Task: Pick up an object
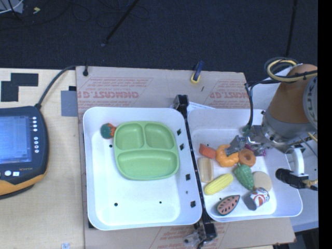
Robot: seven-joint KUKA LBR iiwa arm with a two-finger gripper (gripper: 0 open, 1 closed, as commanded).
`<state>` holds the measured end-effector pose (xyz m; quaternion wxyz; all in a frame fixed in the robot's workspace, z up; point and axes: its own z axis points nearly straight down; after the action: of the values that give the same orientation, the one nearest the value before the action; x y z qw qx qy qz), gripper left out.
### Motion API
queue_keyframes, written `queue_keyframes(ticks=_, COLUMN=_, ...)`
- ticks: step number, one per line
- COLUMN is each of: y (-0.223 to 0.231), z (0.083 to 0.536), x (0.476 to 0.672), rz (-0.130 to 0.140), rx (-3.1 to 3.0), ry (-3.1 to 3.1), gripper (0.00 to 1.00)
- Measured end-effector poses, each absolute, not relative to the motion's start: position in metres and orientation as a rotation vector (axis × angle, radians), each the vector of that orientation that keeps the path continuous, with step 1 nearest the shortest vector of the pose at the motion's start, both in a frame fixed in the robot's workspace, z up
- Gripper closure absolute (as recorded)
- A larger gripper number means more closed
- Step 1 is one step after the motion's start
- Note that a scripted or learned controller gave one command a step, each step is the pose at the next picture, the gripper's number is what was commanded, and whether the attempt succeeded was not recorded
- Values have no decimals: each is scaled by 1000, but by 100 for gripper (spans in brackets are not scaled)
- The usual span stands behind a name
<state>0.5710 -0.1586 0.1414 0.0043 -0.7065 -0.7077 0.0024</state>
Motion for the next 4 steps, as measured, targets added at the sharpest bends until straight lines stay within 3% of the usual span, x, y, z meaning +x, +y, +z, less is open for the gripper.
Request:
queue_keyframes(ticks=1, y=-158, z=109, x=576, rz=-14, rx=-2225, ry=-2227, gripper=0)
queue_keyframes(ticks=2, y=-159, z=123, x=579, rz=-21, rx=-2232, ry=-2228, gripper=100)
queue_keyframes(ticks=3, y=-161, z=186, x=575, rz=-2, rx=-2223, ry=-2223, gripper=100)
queue_keyframes(ticks=4, y=-162, z=230, x=575, rz=-2, rx=-2222, ry=-2224, gripper=100)
